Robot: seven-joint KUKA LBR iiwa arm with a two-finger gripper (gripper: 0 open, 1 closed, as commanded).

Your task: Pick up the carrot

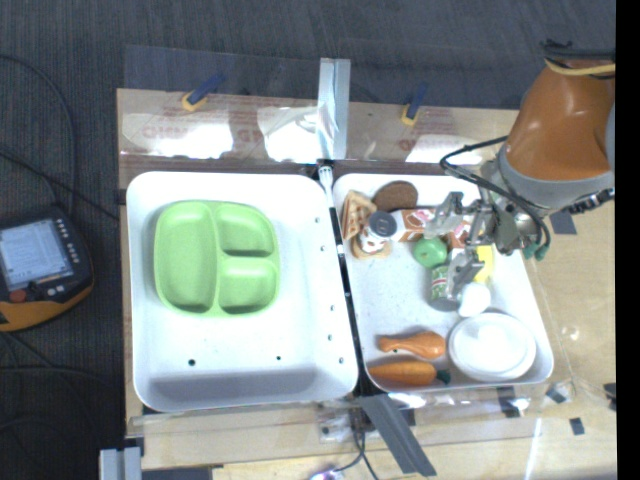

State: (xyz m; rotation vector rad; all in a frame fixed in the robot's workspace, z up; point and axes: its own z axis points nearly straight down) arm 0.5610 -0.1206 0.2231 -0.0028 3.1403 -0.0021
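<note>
Currently the tool (468, 236) hangs over the upper part of the right bin (535, 313), reaching in from the right below the arm (560, 118) with its orange band, and the clutter under it makes it impossible to tell whether it is wide, narrow or gripping anything. The carrot (403, 372) lies well below the tool and a little to its left, flat against the bin's near wall, with nothing gripping it. Just above the carrot sits a chicken leg (412, 345), and to the carrot's right a white bowl (490, 346) rests in the bin's near right corner. Close to the tool's left are a green ball (431, 251), a small round can (380, 226) and a brown bun (397, 195). Far to the tool's left, the left bin (165, 363) holds a green divided plate (214, 256). Both bins sit on the tabletop (140, 108).
</note>
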